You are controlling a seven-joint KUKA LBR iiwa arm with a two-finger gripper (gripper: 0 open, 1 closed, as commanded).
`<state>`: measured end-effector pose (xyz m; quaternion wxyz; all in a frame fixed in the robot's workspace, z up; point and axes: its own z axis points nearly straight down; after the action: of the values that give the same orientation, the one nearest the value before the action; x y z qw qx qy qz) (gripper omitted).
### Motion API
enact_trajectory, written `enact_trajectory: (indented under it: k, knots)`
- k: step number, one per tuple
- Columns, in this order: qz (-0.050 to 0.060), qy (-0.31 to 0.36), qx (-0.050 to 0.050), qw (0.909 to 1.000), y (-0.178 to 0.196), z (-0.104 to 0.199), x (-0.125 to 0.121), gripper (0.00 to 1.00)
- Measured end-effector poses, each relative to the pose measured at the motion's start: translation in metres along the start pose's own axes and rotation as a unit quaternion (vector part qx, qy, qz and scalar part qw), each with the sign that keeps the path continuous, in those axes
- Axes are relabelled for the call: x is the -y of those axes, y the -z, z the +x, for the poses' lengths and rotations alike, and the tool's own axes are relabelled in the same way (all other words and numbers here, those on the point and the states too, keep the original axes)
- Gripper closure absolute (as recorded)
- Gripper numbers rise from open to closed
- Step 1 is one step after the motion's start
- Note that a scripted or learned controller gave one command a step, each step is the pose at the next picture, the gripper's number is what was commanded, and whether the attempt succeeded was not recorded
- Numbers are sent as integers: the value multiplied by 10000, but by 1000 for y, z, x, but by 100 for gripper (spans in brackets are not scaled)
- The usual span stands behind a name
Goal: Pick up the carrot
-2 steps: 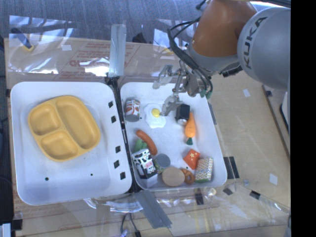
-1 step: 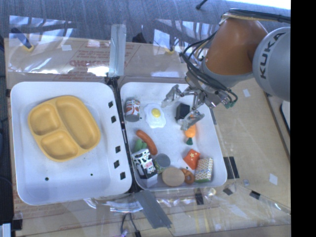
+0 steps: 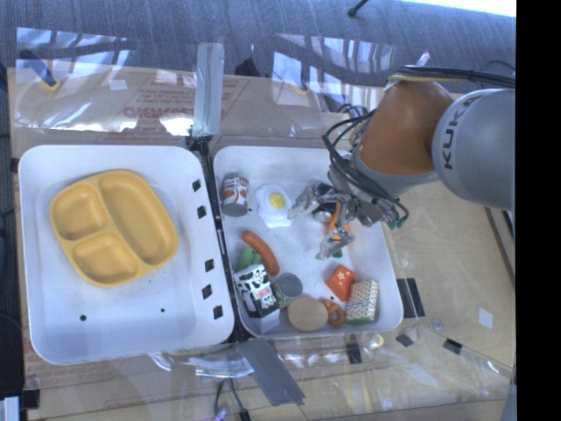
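A grey arm (image 3: 473, 143) with an orange band is reaching in from the right and bending down over the upper right part of the right bin (image 3: 386, 257). Its end effector (image 3: 336, 226) is hanging just above the bin floor, wrapped in dark cables, and an orange carrot (image 3: 337, 224) is sitting between its fingers, so it is looking clamped on the carrot. The carrot is appearing as a small, slim orange piece, standing roughly upright, partly hidden by the metal fingers, in the right half of the right bin. Below it are lying an orange-red wedge (image 3: 340, 281) and a speckled sponge-like block (image 3: 363, 301). To the left are resting a fried egg toy (image 3: 276, 204), a small can (image 3: 234, 195) and a red sausage (image 3: 260, 251). The left bin (image 3: 53, 323) is holding a yellow divided plate (image 3: 112, 226). Both bins are sitting on the counter (image 3: 456, 270)
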<state>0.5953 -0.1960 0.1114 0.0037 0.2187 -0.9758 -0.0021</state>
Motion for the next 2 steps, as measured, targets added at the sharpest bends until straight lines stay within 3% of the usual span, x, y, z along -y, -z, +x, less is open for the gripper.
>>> enact_trajectory:
  k: [1, 2]
  knots:
    - [33, 36, 47, 10000, 16, -5, 0, 100]
    - [88, -50, 83, 9999, 130, 26, 4, 100]
